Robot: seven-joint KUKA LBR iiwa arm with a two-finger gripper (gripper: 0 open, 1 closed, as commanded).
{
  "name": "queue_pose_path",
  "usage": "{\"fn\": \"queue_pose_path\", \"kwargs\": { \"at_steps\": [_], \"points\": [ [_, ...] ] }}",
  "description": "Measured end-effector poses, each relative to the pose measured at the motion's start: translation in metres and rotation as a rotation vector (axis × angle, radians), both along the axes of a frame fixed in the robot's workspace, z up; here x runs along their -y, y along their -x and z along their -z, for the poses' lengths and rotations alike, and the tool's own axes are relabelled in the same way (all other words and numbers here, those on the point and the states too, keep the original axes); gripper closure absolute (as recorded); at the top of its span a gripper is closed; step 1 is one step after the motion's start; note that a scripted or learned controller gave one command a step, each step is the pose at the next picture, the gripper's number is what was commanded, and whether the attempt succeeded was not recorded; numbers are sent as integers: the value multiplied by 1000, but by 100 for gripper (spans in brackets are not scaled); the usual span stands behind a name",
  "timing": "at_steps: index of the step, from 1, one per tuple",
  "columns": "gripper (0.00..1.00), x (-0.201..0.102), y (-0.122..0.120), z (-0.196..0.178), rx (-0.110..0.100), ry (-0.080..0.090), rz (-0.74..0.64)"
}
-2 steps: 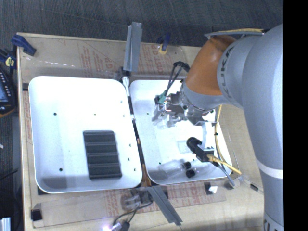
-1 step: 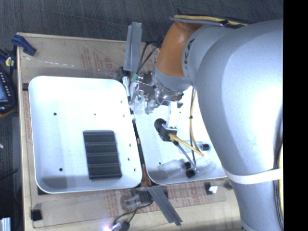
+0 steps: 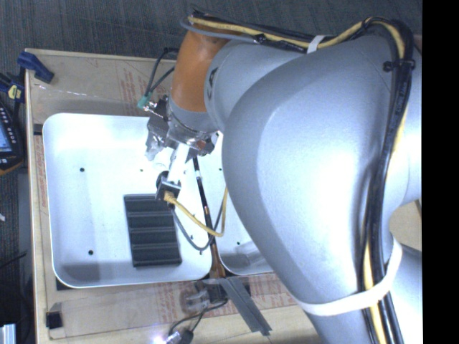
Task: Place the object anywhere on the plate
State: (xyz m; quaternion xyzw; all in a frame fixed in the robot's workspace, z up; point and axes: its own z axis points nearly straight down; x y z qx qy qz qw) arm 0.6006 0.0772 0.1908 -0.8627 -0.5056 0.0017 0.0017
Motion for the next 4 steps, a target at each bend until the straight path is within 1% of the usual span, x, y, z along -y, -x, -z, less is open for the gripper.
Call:
{"fn": "queue_pose_path", "kwargs": {
  "at_steps": [1, 2, 3, 4],
  "points": [
    [100, -53, -41, 18, -2, 2, 423],
    [100, -65, -30, -122, 3, -1, -56],
    [100, -60, 62, -67, -4, 3, 114],
    [100, -19, 126, -20, -3, 4, 270]
  ]
}}
